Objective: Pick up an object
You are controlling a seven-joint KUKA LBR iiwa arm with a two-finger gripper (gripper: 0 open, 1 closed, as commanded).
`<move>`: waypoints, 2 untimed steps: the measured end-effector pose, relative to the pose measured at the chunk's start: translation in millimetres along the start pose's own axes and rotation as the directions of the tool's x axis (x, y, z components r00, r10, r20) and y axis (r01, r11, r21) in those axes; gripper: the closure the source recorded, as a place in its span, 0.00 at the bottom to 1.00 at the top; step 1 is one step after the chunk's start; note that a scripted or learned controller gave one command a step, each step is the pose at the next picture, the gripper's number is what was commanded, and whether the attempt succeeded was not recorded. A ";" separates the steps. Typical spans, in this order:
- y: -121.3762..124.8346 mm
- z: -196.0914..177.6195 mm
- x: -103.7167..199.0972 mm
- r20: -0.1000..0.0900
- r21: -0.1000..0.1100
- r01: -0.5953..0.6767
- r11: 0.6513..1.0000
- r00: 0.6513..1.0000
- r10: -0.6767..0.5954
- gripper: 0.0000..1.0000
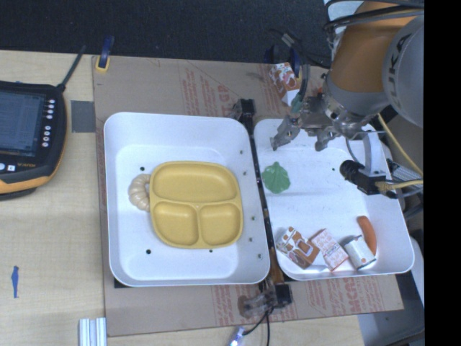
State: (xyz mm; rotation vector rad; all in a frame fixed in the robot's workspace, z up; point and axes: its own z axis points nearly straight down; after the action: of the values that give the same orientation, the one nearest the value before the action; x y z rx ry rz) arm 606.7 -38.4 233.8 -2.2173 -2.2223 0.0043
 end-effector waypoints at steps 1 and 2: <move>7.8 42.3 -15.2 0.001 0.002 0.002 1.000 1.000 -0.002 0.00; 7.9 31.8 -15.9 0.002 0.004 0.003 1.000 1.000 -0.003 1.00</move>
State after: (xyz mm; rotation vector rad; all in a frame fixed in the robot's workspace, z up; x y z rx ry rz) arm 614.5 -54.2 202.0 -2.2128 -2.2251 0.0102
